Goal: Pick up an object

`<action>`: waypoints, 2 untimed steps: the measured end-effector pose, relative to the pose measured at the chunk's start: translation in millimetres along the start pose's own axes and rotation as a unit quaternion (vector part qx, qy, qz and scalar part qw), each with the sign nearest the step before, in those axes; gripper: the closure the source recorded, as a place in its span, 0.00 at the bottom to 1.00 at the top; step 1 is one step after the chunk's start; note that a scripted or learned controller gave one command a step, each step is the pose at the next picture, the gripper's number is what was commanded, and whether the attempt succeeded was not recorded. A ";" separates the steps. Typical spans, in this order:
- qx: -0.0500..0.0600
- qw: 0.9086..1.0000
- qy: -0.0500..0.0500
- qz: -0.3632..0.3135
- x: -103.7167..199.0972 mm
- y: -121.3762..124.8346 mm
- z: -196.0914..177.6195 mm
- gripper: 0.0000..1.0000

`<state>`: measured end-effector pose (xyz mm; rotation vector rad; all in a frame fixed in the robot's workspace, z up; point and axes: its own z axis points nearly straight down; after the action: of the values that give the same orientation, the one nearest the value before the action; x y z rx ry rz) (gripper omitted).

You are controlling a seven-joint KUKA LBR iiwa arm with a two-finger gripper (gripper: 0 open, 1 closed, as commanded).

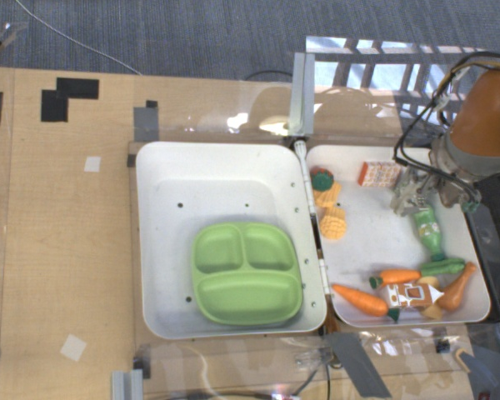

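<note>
You had the worktop bare wood on the left, with black marks near its far edge. The left bin held a green tray, three-sectioned, lying flat toward the bin's near side.

In the right bin, just past the shared wall, you had two corn cobs: one touching a small green-and-red piece at the far end, the other just nearer. A small orange box lay near the far wall. Along the near wall a carrot lay tilted, and beside it a second carrot, a white-and-orange carton, a dark green vegetable and a brown, pear-like piece crowded together, several touching.

A green bottle lay at the right of that bin, its cap end toward the gripper, which hung just above and beside it. You could not tell whether the jaws were released or clenched; the metal parts blurred together, and nothing showed clearly between them. The arm, with its orange band, came in from the right over the bin's far corner, cables looping around it.
</note>
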<state>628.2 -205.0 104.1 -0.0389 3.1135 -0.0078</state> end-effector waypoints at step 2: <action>-0.002 0.998 0.002 0.064 -38.9 86.4 -222.2 1.00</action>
<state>658.7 -116.6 326.9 0.1601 3.1135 0.0006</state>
